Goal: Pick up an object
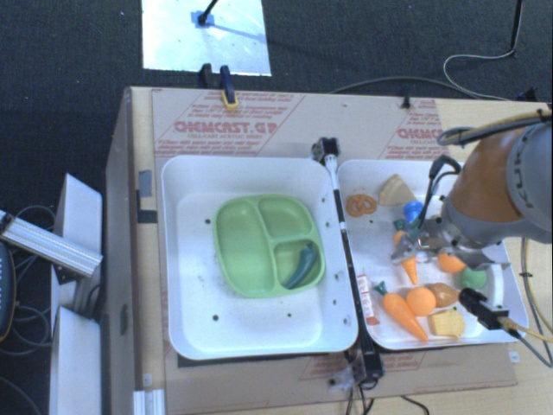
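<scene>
A: Item one, the table [259, 115]. Contents?

B: Two shallow white bins side by side. The left bin [194, 232] carries a green divided plate [259, 240] with a dark teal pepper-shaped piece [302, 266] lying in its lower right compartment.

A: Item two, the right bin [380, 340].

B: Assorted toy food. Far end: a brown pretzel [361, 204] and, just right of it, a tan wedge [396, 190]. Below those, a blue piece [413, 211] close against the arm. Near end: a large orange carrot [403, 312] lying aslant, an orange ball [421, 300] touching it, a brownish piece [443, 294] beside the ball, a yellow block [448, 322] at the bin's near edge, and a green piece [473, 277] farther right. A small red-and-white packet [363, 288] lies along the left wall.

A: Item three, the arm.

B: Grey with an orange band [484, 184], reaching in from the right over the right bin. The end effector [413, 247] sits low among the food, at a small orange carrot [409, 268] whose tip points toward the near edge. A second small orange piece [450, 263] lies just right of it.

A: Finger state?

B: Cannot tell; the tips are too small and cluttered to read. Whether the small carrot is between them cannot be told either.
</scene>
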You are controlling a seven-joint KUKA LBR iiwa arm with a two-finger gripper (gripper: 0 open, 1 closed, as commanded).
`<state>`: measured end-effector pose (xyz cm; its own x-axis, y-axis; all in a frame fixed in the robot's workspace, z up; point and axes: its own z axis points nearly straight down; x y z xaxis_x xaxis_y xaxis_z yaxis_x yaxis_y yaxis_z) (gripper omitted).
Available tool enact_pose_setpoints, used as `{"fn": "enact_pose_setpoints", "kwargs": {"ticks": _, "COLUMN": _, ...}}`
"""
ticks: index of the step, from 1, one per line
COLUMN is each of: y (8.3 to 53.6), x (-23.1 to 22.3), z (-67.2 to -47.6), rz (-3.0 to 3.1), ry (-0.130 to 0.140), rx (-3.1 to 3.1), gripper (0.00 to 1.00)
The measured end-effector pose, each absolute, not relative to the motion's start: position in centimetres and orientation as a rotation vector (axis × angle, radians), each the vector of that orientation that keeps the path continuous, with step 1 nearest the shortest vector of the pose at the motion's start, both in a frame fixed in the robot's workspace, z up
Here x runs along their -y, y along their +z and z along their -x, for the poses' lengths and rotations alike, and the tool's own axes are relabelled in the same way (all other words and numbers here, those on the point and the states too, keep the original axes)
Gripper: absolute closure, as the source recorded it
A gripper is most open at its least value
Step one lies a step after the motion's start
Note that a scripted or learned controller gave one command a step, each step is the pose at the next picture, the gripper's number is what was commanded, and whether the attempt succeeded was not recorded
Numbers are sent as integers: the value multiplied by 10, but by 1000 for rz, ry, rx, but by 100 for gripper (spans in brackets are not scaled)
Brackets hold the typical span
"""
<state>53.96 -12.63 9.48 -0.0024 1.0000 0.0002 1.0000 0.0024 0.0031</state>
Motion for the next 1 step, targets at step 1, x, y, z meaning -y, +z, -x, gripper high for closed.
{"fn": "enact_pose_setpoints", "kwargs": {"ticks": 1, "y": 185, "x": 37, "z": -581, "rz": -2215, "ry": 6, "rx": -2226, "gripper": 100}}
